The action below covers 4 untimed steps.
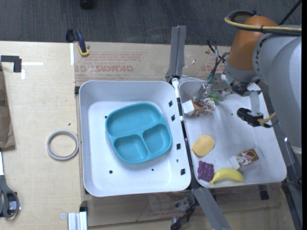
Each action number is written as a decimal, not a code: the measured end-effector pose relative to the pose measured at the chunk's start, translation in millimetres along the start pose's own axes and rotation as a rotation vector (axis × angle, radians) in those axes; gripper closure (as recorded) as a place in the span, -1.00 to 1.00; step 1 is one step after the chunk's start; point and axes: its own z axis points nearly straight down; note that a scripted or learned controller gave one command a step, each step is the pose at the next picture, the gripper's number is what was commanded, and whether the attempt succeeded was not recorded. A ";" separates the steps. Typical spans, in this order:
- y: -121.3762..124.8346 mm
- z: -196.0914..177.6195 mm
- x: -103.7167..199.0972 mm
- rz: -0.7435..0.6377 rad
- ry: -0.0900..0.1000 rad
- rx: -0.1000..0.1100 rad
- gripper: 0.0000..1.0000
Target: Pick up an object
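The gripper (207, 96) is lowered at the far left corner of the right bin (268, 150), directly over a small brown carton (203, 106). Whether the jaws are open or closed on the carton cannot be told. A blue divided plate (138, 133) is seen in the left bin (91, 143).

Robotics lab, white bins (91, 143) on wooden bench (38, 109), toy food

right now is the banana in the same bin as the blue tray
No, the banana lies in the right bin, while the blue tray sits in the left bin.
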 end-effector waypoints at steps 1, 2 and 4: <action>-9.0 -0.9 -0.6 -0.349 -0.001 -0.010 -1.00; -33.2 -1.5 0.6 -0.418 0.001 -0.012 -1.00; -78.3 -1.9 -5.7 -0.402 -0.001 -0.006 -1.00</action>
